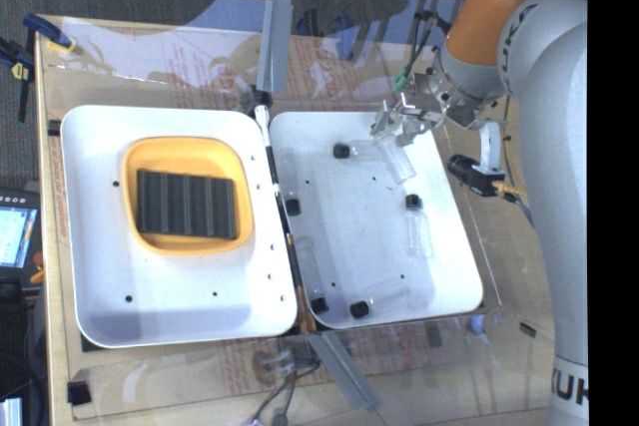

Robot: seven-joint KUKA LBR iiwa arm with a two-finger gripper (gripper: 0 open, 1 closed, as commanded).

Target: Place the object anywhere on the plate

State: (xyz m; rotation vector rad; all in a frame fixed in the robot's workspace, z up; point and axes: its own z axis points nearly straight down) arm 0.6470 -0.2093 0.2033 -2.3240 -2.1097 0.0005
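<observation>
Dark carpet surrounds my desk (150,65); at frame left the left bin (90,244) holds the yellow plate (185,160), already carrying a dark ridged object (187,204), so I judge it placed. Toward upper right, my tool (399,127) hangs over the right bin (449,264), away from the plate; I cannot tell its grip.

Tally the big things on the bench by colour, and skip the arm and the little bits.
White: 2, the left bin and the right bin
Yellow: 1, the plate
Dark grey: 1, the ridged block lying on the plate
Total: 4
</observation>
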